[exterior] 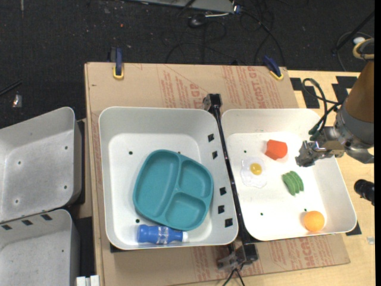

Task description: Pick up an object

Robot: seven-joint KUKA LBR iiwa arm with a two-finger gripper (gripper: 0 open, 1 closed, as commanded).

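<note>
The right bin (333, 219) holds a red-orange block (276, 149), a toy fried egg (255, 172), a green ridged piece (293, 182) and an orange ball (313, 220). My gripper (308, 155) hangs at the bin's right side, just right of the red-orange block and above the green piece. Nothing shows between its fingers. The left bin (113, 159) holds a teal divided plate (173, 189) and a blue bottle (159, 235) lying along the front wall.
A black divider (223, 154) runs between the two bins. Both bins sit on a cardboard sheet (172, 82) held by clamps at the back. More white trays (36, 159) lie off to the left. Cables trail at the right.
</note>
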